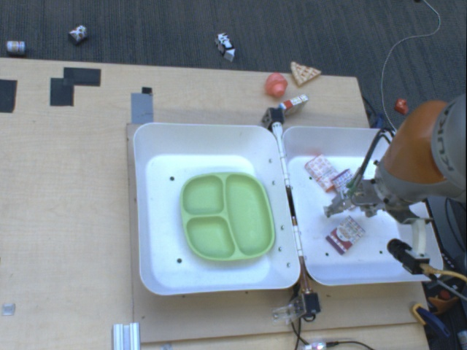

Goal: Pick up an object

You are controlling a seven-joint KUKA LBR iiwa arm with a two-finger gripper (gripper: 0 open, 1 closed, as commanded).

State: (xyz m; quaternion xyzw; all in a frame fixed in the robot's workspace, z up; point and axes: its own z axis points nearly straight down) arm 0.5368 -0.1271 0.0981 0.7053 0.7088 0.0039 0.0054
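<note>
Bench (66, 217) — pale wood — carries two bins (211, 279); dark carpet (182, 13) beyond.

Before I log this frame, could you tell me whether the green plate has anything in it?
Empty. All three compartments of the green plate, lying flat in the left bin, show bare green.

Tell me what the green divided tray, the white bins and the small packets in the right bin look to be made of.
Green tray: likely moulded plastic, matte, with soft rounded compartment edges. White bins: smooth plastic or coated sheet, faintly glossy, rounded corners. Packets and: seemingly printed foil or paper wrappers, crinkled; too small to say which.
</note>
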